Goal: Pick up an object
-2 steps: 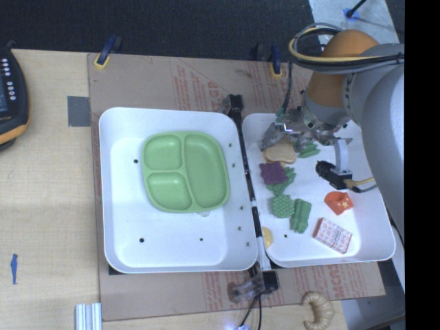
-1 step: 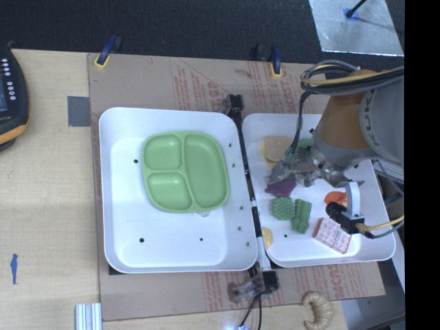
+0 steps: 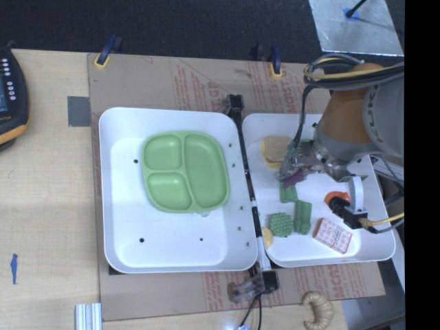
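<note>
Two bins (image 3: 113, 184): set side by side on the desk (image 3: 48, 205).
Tool (image 3: 294, 172): lowered in the right bin; grip state cannot be told.

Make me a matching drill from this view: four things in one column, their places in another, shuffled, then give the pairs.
Things:
1. green plate
2. red-and-white packet
3. gripper
4. blue clamp

Places:
A. lower right of the right bin
B. on the cardboard's far edge
C. inside the left bin
D. over the right bin, near a tan piece

Pairs: 1-C, 2-A, 3-D, 4-B
</note>
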Controlling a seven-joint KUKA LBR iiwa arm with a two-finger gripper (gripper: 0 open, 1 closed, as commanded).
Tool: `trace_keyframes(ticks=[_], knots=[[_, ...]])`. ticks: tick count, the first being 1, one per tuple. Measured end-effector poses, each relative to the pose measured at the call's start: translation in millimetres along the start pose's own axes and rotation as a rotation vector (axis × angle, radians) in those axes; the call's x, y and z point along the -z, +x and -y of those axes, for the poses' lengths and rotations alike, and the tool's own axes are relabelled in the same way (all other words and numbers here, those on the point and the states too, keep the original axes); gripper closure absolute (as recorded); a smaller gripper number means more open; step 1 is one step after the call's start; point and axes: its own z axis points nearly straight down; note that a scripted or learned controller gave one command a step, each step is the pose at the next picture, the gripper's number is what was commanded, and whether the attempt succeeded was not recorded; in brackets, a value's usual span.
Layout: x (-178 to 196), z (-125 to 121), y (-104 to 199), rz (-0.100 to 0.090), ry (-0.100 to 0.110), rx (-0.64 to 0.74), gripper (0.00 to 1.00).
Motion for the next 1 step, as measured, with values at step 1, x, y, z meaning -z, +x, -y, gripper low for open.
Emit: trace_keyframes(ticks=[1], knots=[[93.7, -14.0, 69.0, -0.004, -0.007, 0.005, 1.0]])
